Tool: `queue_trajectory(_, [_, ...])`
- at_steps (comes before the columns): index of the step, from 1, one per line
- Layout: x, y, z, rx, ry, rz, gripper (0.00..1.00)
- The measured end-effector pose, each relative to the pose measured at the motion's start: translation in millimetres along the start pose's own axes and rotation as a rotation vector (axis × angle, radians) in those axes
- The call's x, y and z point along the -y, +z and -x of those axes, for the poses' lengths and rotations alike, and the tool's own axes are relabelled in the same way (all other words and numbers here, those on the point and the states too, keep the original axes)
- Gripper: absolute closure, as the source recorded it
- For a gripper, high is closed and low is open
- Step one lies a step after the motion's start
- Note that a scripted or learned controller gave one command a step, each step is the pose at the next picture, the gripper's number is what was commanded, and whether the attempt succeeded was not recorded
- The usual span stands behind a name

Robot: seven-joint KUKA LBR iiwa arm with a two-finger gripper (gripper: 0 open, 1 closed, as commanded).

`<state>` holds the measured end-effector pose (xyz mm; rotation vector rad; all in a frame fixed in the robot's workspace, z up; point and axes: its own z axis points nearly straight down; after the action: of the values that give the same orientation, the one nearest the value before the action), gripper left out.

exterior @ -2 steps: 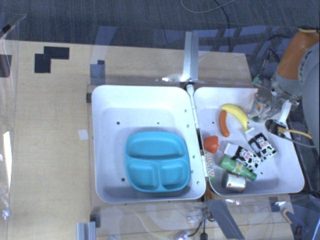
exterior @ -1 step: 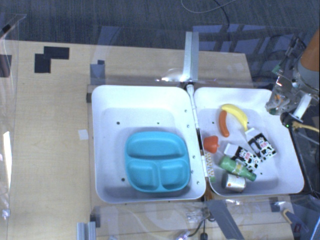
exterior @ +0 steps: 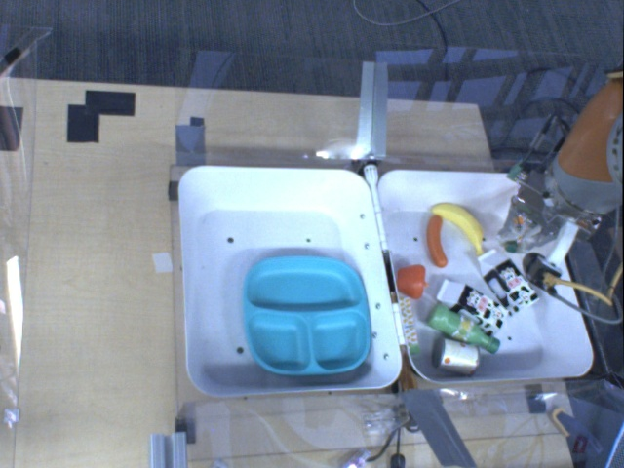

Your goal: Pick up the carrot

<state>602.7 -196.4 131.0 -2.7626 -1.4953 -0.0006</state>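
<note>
**Carrot in right bin, not held**

Carrot (exterior: 437, 240): you will find it in the upper middle of the right bin, lying roughly upright in the view and touching the left end of the banana.

Going by size, you have the bench (exterior: 107, 261) first, then the two white bins. The left bin (exterior: 210, 203) holds a blue divided tray (exterior: 307, 312). The right bin (exterior: 575, 349) holds the loose items. The arm (exterior: 595, 149) enters at the right edge, its orange band above the wrist, with the gripper (exterior: 526, 224) low over the bin's upper right part, near the banana's right end and apart from the carrot. You cannot tell from this view whether it is spread or closed.

Smaller items:
- banana (exterior: 460, 222), just right of the carrot
- green bottle (exterior: 462, 324), lying on its side
- black-and-white patterned pieces (exterior: 495, 295), just above the bottle
- metal can (exterior: 454, 356), below the bottle
- red-orange piece (exterior: 411, 281), by the divider
</note>
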Motion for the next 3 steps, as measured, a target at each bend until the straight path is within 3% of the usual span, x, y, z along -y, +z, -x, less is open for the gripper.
queue_trajectory(1, [-33, -89, -27, -0.002, 0.394, 0.005, 1.0])
queue_trajectory(2, [-41, -92, -18, -0.003, 0.549, 0.005, 1.0])
queue_trajectory(3, [20, -64, -11, -0.001, 0.417, 0.0, 1.0])
